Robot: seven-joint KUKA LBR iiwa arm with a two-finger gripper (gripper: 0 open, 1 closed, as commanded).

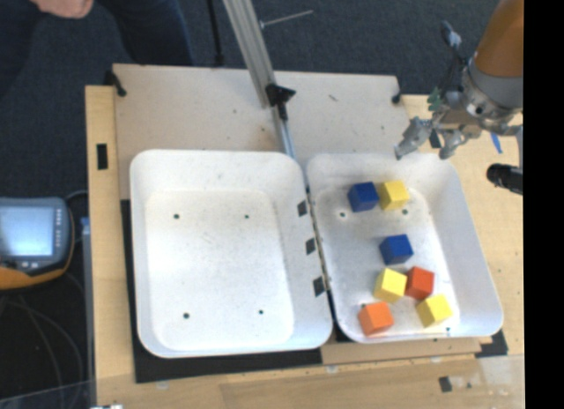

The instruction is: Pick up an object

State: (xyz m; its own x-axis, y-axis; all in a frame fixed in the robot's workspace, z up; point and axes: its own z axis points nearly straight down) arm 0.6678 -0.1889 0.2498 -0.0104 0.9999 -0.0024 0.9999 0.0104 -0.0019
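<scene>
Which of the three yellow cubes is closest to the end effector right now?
The yellow cube at the far end of the right bin, touching a blue cube. The end effector hovers just beyond that rim; the other two yellow cubes sit at the near end.

You have two white bins (220,249) that look like matt plastic, faintly speckled with dark flecks. Your bench (256,103) presents as pale, smooth wood-like board. The coloured cubes (397,249) appear matt and smooth-faced.
</scene>
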